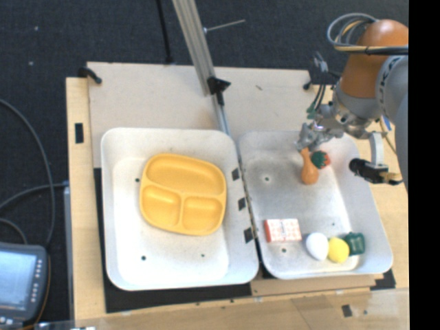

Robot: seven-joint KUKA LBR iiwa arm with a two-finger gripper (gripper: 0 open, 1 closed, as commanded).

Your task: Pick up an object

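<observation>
My gripper [311,141] hangs over the far part of the right bin [292,198], right above an orange carrot toy with a green top [311,167]. The carrot's upper end meets the fingertips, but I cannot tell whether it is clamped. Near the bin's front lie a small red and white box [282,230], a white egg [317,245], a yellow lemon-like ball [338,249] and a dark green piece [355,242].
The left bin [117,253] holds a yellow divided plate [183,192]. A slanted aluminium bar [196,40] rises from the far side between the bins. The arm's orange band [368,57] is at the upper right.
</observation>
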